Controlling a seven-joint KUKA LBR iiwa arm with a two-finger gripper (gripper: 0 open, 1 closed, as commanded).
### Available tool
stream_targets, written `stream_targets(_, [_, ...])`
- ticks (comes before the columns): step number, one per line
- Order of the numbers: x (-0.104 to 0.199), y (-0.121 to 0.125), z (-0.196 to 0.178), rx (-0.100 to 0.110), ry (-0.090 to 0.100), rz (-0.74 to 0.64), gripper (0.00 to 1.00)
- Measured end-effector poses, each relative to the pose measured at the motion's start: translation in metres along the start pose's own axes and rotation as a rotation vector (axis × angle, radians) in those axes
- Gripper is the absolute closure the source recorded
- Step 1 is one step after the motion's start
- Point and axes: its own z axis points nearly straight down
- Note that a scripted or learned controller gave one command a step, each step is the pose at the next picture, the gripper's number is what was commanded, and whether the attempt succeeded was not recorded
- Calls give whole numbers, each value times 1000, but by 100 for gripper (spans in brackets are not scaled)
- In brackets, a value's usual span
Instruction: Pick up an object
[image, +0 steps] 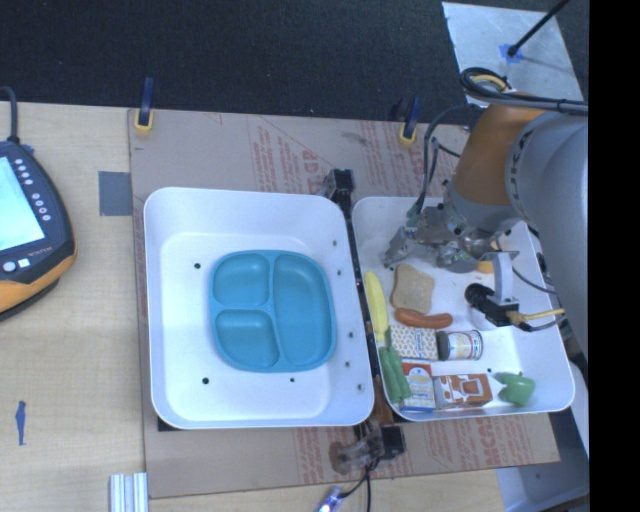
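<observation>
The right white bin (375, 215) holds a slice of bread (413, 288), a hot dog sausage (423, 320), a yellow corn cob (375, 302), a small spice jar (459, 346), a green cucumber (391, 375), a printed food box (448, 386) and a green pepper (515, 388). My gripper (408, 246) hangs over the far part of this bin, just behind the bread slice. No object shows between its fingers.
The left white bin (170, 235) carries a blue divided plate (272, 309). A teach pendant (28, 228) lies on the bench at the far left. Clamps (145, 108) hold the cardboard sheet at its far edge.
</observation>
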Motion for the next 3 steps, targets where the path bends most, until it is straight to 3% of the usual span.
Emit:
stream_targets(1, [5,-83,1,3,-1,-3,0])
stream_targets(2, [4,-83,-10,5,-2,-7,100])
stream_targets(3, [48,-78,-100,-1,0,-2,100])
